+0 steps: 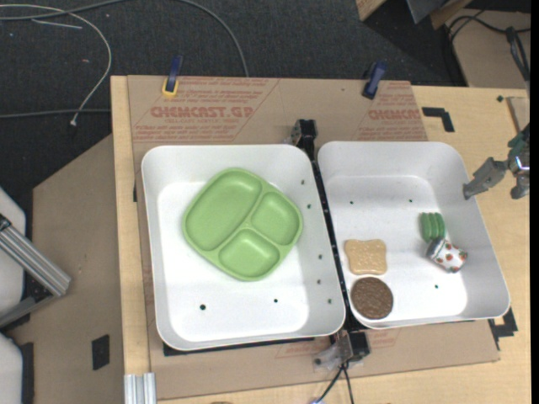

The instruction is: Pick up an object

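Sitting nearest at the right white bin's [472, 305] front edge: round brown cookie-like disc [371, 298], touching the tan toast-shaped slice [366, 257] behind it. Right of those, small white-and-red patterned object [448, 256] just below a green ribbed piece [434, 225]. Left white bin [168, 310] holds a green three-compartment plastic plate [243, 223]. Gripper [497, 175] hangs at the far right over the bin rim, holding nothing; fingers apart. Cardboard-covered worktop [253, 108], two blue clamps at back.

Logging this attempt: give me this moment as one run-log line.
pincer: at right bin's right edge, nothing held | left bin: green tray | right bin: toast, brown disc, green piece
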Robot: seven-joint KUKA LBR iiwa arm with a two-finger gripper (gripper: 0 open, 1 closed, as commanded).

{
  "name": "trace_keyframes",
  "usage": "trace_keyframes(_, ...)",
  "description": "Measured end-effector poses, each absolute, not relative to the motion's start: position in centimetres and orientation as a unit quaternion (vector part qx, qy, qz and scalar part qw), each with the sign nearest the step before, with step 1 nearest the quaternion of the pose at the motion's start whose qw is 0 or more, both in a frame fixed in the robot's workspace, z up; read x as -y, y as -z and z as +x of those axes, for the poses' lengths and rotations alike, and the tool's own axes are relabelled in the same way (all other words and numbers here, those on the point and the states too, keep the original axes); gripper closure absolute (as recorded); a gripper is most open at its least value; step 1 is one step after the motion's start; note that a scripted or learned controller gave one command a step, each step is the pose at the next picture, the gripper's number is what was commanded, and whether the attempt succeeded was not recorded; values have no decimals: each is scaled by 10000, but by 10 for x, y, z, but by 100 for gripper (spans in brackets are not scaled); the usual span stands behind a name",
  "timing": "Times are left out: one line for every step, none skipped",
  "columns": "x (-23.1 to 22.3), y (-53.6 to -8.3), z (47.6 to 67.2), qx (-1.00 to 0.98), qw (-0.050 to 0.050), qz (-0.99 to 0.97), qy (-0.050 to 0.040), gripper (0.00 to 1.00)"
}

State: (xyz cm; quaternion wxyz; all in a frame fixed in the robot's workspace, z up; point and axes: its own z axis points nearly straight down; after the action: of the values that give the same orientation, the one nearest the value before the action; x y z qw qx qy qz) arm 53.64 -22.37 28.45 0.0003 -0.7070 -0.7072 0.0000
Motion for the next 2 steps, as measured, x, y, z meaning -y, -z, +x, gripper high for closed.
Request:
trace_keyframes(218,-241,536,7073,27,-7069,-7,0)
trace_keyframes(221,-183,543,7070,36,-7072,-12,0)
